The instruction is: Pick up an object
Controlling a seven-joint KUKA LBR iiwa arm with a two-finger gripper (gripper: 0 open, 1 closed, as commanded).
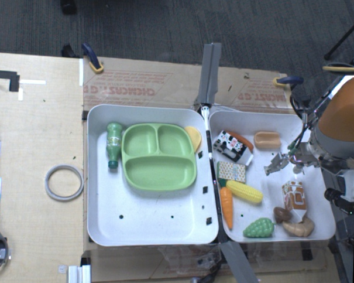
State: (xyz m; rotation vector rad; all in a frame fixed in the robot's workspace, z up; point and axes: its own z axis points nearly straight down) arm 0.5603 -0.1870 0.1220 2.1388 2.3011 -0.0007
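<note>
Nearest the lens, one knobbly green broccoli [259,228] lies in the right bin [257,120] by one orange carrot [226,207], one bumpy yellow corn cob [244,192] and one smooth tan bread roll [267,140]. One glossy three-part green plate [159,155] and one green bottle [113,144] sit in the left bin [150,229]. Gripper [276,166] hovers mid-bin, fingers slightly apart, holding nothing.

You are looking at two smooth, glossy white plastic bins [97,222], a matt green plastic tray [159,158], shiny plastic toy corn [244,192], and pale wood-grain benchtop [30,143] beside printed brown cardboard [144,84].
</note>
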